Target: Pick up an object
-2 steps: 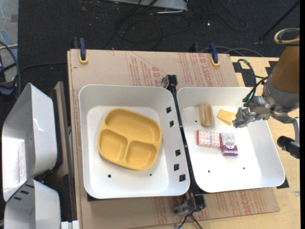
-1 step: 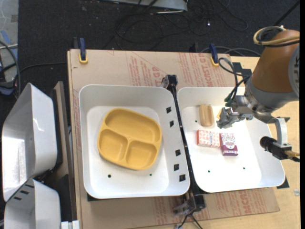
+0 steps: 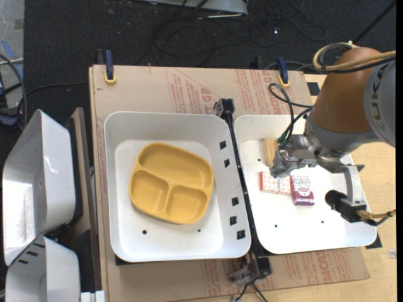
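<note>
**Claw low over the small boxes in the right bin**

The arm (image 3: 352, 93) comes in from the right of the camera view and bends down over the right bin (image 3: 315, 231). Its claw (image 3: 279, 167) sits low in the bin's left half, just above the upper edge of a pink-and-white box (image 3: 272, 184). The wrist hides the tip, so it cannot be told whether the claw is spread or pressed together, and no object can be seen caught in it.

Three small things lie in the right bin, all near the claw:

- The pink-and-white box lies flat just under the claw.
- A purple-and-white box (image 3: 303, 191) lies against its right side, touching it or very nearly so.
- A tan block (image 3: 270, 147) lies just beyond the claw, toward the far rim, with its near end partly covered by the claw.

The left bin (image 3: 123, 234) holds a yellow divided plate (image 3: 170, 182). The plate has three compartments and rests near the middle of the bin floor, well apart from the claw.

Both bins stand side by side on a table (image 3: 176, 87) covered in brown cardboard. Two clamps sit at the table's far edge, one at the left corner (image 3: 110, 68) and one (image 3: 283, 73) behind the right bin.
</note>
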